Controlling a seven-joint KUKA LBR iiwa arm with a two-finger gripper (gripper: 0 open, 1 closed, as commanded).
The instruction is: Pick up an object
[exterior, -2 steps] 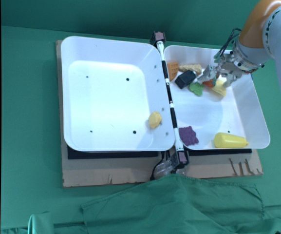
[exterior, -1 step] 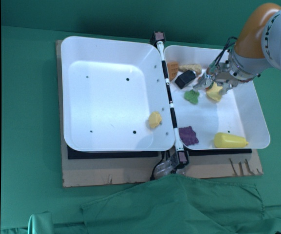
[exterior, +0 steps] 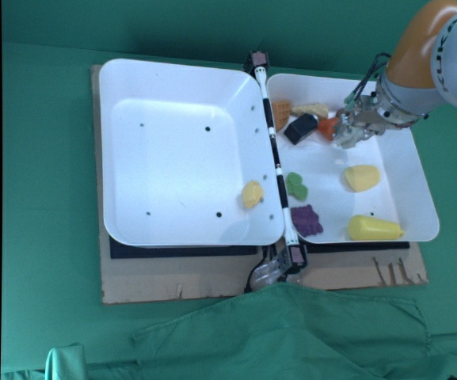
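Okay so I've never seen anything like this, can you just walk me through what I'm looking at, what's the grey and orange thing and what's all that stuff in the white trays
The grey and orange thing is a robot arm; it reaches in from the right, and its gripper hangs over the back of the right tray. One camera, fixed above the bench, looks down at a slant.

Two shallow white trays sit side by side on a green cloth. The left tray holds a small yellow piece. The right one holds toy-like items: a black block, an orange piece beside the gripper, a green piece, a purple bunch and two yellow lumps.

I can't tell whether the gripper is holding anything.
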